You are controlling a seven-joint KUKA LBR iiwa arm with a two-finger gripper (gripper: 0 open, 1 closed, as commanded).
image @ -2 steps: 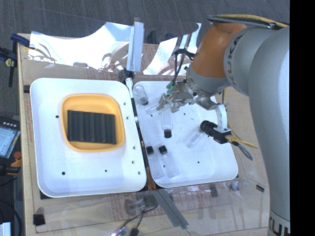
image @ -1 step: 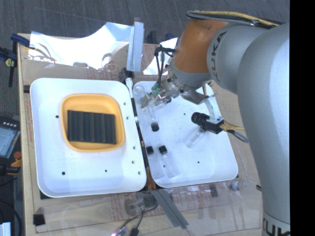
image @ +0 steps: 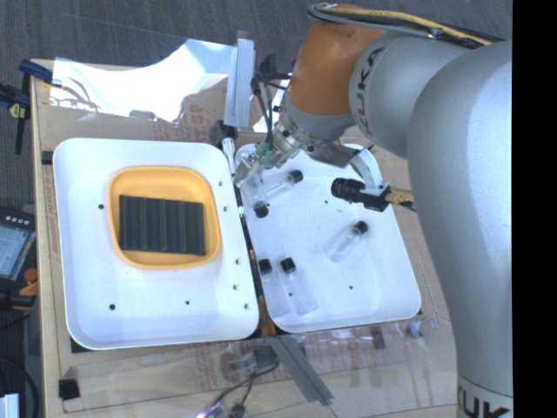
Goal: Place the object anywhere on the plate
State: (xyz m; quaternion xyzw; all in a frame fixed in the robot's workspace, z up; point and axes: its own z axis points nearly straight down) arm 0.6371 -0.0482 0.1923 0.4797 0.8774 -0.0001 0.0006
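Two shallow white bins sit side by side on the worktop (image: 52, 381). The left bin (image: 78, 303) holds a yellow plate (image: 130, 190) with a dark ribbed insert (image: 165, 225) lying in its middle. The right bin (image: 392, 294) holds several small clear vials with black caps, scattered apart from one another.

The arm (image: 418, 85) reaches in from the right, its orange band above the wrist, and the jaws (image: 254, 160) hang over the far-left corner of the right bin, close to the wall shared with the left bin. Whether they are spread or pressed together cannot be told — the tips blur into the clear plastic below them.

One vial (image: 280, 182) lies just right of the jaws, cap pointing right; another (image: 254, 200) lies just nearer than them, beside the dividing wall. Whether either touches the jaws cannot be told. A third vial (image: 344, 240) rests well apart toward the right, tilted, and two more (image: 292, 287) lie side by side near the near-left part of the bin. A black cylindrical piece (image: 359, 192) sticks out from the arm's side over the far-right part of that bin.
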